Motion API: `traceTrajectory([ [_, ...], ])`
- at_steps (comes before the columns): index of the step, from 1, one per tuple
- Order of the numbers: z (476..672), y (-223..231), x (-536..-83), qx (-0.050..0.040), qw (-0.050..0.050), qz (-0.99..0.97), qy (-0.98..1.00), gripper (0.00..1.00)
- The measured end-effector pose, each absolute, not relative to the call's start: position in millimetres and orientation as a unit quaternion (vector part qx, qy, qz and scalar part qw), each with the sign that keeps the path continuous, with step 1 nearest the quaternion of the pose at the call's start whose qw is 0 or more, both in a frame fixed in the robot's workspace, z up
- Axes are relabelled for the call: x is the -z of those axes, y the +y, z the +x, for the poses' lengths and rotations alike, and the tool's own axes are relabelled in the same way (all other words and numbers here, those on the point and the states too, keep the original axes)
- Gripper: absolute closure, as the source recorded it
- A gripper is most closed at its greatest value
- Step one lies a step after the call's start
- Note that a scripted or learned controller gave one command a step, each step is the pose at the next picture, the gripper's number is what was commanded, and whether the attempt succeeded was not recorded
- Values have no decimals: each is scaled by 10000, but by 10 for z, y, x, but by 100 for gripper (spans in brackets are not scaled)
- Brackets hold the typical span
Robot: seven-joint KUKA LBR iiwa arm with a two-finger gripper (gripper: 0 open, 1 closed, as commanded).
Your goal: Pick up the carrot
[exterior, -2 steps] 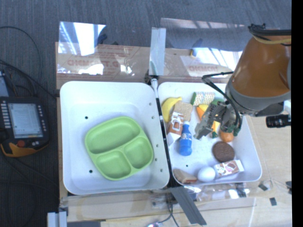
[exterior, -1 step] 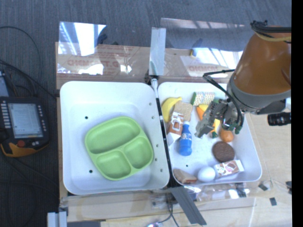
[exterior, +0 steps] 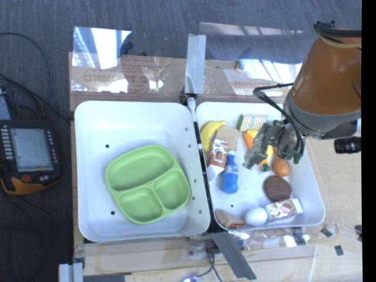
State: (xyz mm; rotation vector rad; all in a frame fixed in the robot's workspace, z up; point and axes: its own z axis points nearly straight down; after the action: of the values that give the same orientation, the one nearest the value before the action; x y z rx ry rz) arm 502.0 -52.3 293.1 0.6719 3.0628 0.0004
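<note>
End effector (exterior: 258, 159) hangs low in the right bin (exterior: 311, 184), jaw state impossible to tell from here, with the carrot (exterior: 250, 137) poking out just beside it near the banana (exterior: 210, 131), so line up along its length before closing.

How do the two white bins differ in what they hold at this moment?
The left bin holds a single green divided plate; the right bin holds many small items, among them a banana, a blue bottle, a brown round cookie and a white egg. The arm's pincer is down inside the right bin, while nothing reaches into the left bin. Both are shallow, white and set side by side.
</note>
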Motion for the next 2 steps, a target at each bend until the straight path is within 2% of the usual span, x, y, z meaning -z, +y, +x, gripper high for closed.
traceTrajectory([
  [2,5038,-515,-3115,-5,46,2135,9769,100],
])
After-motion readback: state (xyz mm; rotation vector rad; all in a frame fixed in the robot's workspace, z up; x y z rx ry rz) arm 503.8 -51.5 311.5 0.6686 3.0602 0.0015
